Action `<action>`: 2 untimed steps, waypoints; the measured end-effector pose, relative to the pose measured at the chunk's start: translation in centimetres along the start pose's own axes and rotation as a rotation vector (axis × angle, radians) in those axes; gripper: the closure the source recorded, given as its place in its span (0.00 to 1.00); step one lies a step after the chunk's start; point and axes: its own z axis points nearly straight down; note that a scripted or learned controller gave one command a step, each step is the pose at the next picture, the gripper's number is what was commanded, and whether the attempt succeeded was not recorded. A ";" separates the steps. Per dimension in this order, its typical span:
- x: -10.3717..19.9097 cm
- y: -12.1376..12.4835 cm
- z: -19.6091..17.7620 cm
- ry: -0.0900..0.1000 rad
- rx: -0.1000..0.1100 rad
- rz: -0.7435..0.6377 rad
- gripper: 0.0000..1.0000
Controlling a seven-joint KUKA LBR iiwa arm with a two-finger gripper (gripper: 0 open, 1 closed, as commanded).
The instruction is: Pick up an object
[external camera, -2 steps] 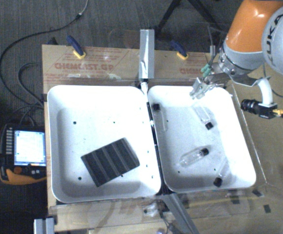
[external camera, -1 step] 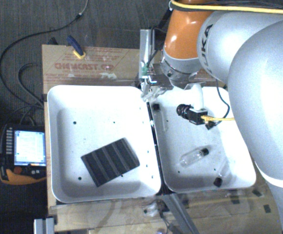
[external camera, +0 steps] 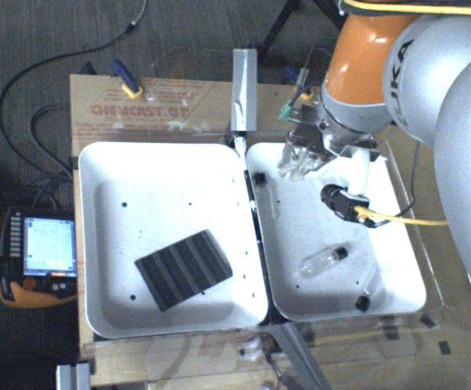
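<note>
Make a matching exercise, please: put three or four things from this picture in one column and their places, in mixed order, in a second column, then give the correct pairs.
Things:
1. black ribbed block
2. clear small bottle
3. gripper
4. handheld screen unit

Places:
A. near the front of the right bin
B. on the floor, left of the bench
C. in the left bin
D. over the back part of the right bin

Pairs: 1-C, 2-A, 3-D, 4-B

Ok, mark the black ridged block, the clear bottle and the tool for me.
black ridged block (external camera: 184, 268), camera view, middle of its ridged top.
clear bottle (external camera: 322, 262), camera view, middle of its clear body.
tool (external camera: 299, 165), camera view, midway between its fingertips.
</note>
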 end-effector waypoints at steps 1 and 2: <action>-9.2 4.9 7.8 0.000 0.003 0.398 1.00; -9.3 4.9 6.9 -0.004 0.005 0.397 1.00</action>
